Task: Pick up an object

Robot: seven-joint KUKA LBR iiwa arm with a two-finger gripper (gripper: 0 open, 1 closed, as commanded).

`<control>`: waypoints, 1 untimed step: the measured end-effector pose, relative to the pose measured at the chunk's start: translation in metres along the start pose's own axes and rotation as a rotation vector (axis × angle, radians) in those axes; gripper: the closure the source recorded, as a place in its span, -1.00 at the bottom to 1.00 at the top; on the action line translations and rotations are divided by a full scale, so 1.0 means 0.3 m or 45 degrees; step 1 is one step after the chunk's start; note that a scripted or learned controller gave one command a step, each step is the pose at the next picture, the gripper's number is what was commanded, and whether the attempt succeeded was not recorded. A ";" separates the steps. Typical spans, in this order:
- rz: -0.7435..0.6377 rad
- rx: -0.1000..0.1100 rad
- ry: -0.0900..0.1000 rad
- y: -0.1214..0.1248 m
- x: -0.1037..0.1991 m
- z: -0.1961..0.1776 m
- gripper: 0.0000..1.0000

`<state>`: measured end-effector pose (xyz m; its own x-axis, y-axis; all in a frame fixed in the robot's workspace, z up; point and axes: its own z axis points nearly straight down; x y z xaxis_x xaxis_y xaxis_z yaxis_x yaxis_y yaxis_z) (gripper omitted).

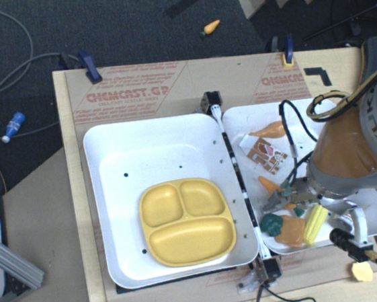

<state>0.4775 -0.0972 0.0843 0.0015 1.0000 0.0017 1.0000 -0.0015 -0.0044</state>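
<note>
Grey two-finger gripper (283, 197) low in shallow white right bin (235, 118), amid toy clutter; open or closed: can't tell. Just beside it: small orange carrot-shaped piece (268, 184) at upper left, dark green round lump (272, 224) below, yellow corn-like stick (315, 224) w/ flat orange chunk (292, 232) at lower right. Nothing seen betw. claw tips.

- yellow divided plate (186, 221) lies in the left bin (112, 189)
- gripper (285, 200) low in the right bin (239, 124), among a green toy (272, 224), corn cob (316, 223) and snack packet (266, 155)
</note>
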 end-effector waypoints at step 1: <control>-0.004 -0.011 -0.005 0.127 -0.028 -0.019 -1.00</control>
<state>0.5155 -0.1055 0.0897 -0.0015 1.0000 -0.0023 1.0000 0.0015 0.0042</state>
